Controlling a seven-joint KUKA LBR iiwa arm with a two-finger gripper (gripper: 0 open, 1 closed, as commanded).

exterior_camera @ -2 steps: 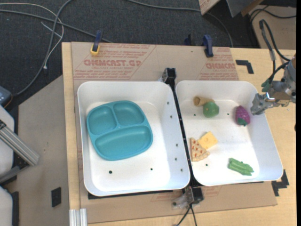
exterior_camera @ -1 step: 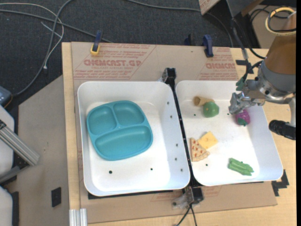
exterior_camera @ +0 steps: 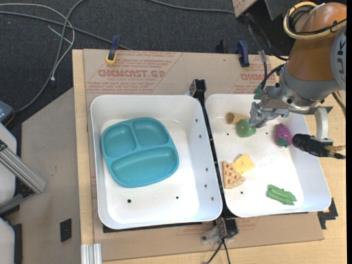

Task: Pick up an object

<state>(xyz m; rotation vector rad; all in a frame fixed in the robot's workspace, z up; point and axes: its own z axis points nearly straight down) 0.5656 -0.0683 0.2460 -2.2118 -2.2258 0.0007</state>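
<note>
In the right bin (exterior_camera: 308,175) lie a round green toy (exterior_camera: 245,128), a small brown piece (exterior_camera: 231,117), a purple toy (exterior_camera: 282,133), a yellow cheese wedge (exterior_camera: 243,163), a pizza slice (exterior_camera: 231,175) and a green pea pod (exterior_camera: 281,194). My gripper (exterior_camera: 258,120) hangs over the bin's far part, its tips just above and to the right of the round green toy. Nothing shows between the fingers.
The left bin (exterior_camera: 110,202) holds a teal divided plate (exterior_camera: 140,150). A black clip (exterior_camera: 198,87) sits where the two bins meet at the back. Blue clamps (exterior_camera: 114,48) (exterior_camera: 242,52) pin the cardboard base. Cables run across the dark floor behind.
</note>
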